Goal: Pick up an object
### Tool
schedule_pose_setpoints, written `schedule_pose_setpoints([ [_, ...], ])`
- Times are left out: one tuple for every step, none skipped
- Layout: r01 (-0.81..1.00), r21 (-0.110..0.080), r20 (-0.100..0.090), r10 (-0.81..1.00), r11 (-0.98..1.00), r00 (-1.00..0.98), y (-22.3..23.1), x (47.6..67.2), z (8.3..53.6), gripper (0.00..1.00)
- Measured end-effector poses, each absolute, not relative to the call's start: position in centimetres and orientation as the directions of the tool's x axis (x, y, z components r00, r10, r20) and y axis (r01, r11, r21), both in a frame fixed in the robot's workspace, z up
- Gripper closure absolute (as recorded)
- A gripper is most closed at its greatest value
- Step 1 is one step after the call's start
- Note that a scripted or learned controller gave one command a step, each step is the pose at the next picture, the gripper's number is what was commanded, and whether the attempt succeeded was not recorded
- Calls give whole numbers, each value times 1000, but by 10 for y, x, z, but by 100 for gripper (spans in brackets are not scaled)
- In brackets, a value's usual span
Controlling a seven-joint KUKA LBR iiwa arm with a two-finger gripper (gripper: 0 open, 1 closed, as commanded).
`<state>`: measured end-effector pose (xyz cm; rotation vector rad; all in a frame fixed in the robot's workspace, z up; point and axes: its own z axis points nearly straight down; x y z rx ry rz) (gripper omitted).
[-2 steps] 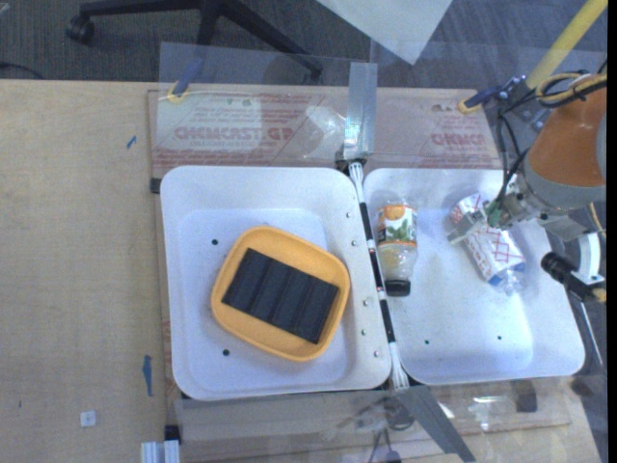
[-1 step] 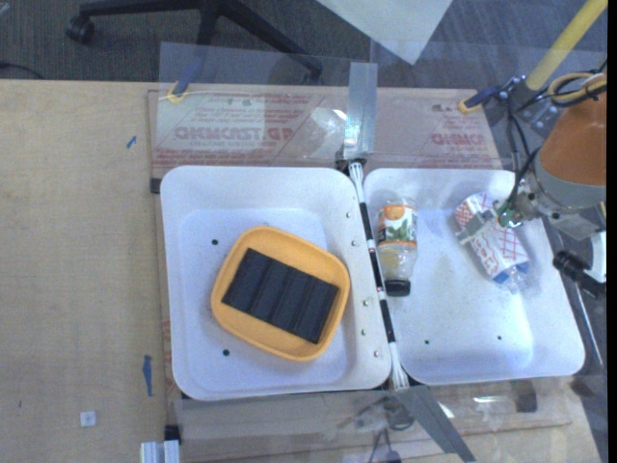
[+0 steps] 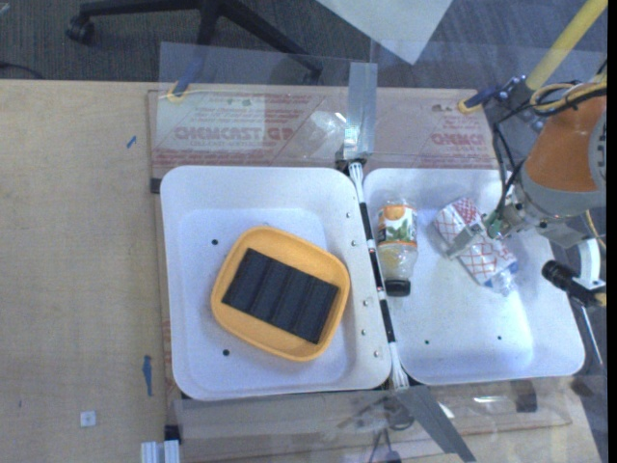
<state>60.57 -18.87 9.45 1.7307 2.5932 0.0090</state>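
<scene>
In the right bin a crumpled red-and-white checked packet lies near the back right. A small bottle with an orange and green label and a black cap lies along that bin's left wall. A yellow-orange dish with a black ridged insert rests in the left bin. My gripper hangs low at the packet's right side, under the grey wrist and orange band; it looks to be touching or just above the packet.
A ridge divides the two bins beside the bottle. A taped cardboard sheet lies behind the bins. Cables and a yellow rod run by the arm at the upper right. Wooden bench spreads to the left.
</scene>
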Motion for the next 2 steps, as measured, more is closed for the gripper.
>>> schedule_pose_setpoints([
  [923, 23, -22, 924, 383, -383, -191, 607, 107, 100],
  [967, -6, 0, 967, 255, -255, -145, 665, 187, 100],
])
